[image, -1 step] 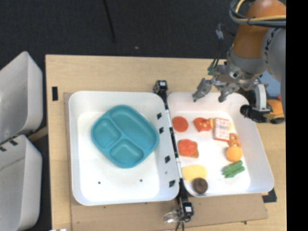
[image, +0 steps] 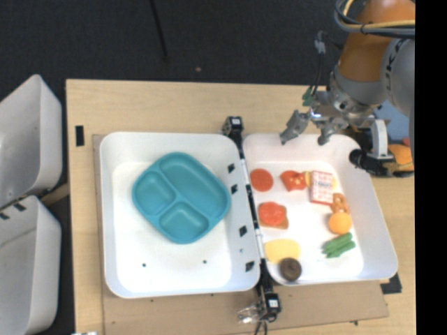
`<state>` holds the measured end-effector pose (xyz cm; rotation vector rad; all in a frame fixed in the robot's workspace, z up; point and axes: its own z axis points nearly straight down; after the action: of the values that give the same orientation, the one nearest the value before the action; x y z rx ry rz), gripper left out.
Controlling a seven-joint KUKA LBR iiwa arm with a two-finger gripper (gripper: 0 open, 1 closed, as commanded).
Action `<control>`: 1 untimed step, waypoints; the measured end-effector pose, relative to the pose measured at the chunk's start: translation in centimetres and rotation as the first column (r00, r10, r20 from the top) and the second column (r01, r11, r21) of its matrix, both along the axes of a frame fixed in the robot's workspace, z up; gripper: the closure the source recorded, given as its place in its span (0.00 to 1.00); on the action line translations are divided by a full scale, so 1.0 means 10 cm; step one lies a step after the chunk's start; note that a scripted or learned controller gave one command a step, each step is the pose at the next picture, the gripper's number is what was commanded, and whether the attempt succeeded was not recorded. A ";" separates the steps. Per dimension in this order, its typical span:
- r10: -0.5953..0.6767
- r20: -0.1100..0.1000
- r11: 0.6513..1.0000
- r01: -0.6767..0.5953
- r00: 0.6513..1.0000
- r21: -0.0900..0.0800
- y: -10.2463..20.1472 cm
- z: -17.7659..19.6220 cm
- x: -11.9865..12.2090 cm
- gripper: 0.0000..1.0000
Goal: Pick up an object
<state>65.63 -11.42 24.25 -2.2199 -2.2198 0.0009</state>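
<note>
The arm's upper body ran out of sight at the top right, so only the orange band and grey wrist could be followed down to the claw. The claw hung over the far rim of the right bin, its two fingers spread wide apart with nothing between them. The small items in that bin were hard to name for certain.

The left bin carried a teal divided plate set at a slant, with bare white floor all round it, widest toward 6 o'clock. The right bin was more crowded, though its 3 o'clock side stayed free. The bench showed bare wood along the far edge.

From the claw, the objects lay toward 6 o'clock, well apart from the fingers. Nearest were a red disc, a red wedge-like piece and a small printed box. Further on sat a red-and-orange lump, an orange ball with something orange touching it above, a green piece, a yellow slab and a dark brown ring touching the slab's near edge.
</note>
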 end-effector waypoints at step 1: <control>0.000 -0.005 1.000 0.000 1.000 -0.002 -0.06 -0.53 -0.10 0.00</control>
<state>64.65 -12.02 18.94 -2.2186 -2.2183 0.0094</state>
